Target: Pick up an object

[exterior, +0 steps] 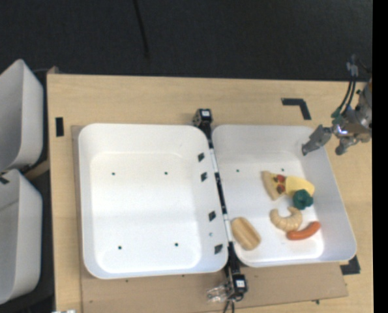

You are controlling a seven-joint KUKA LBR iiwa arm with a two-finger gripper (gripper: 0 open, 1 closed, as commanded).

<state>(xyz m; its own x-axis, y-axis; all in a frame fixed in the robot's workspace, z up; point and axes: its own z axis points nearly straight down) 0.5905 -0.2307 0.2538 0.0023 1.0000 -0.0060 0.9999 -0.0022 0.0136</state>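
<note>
The right bin (pixel 259 142) holds several toy foods. A pizza slice (pixel 272 183) lies near its middle, with a yellow piece (pixel 298 185) and a dark green piece (pixel 302 199) just to its right. Below them are a pale curved croissant-like piece (pixel 285 220) and a red sausage (pixel 303 231). A tan bread roll (pixel 245 233) rests near the bin's lower left corner. My gripper (pixel 329 142) hangs at the right bin's upper right corner, well apart from all the food. Its two fingers are spread open with nothing between them.
The left bin (pixel 141 197) sits beside the right one, joined by a black-clipped divider (pixel 214 188). White containers (pixel 8 119) stand off the bench at the far left. Black corner marks lie on the wooden bench (pixel 148 96).
</note>
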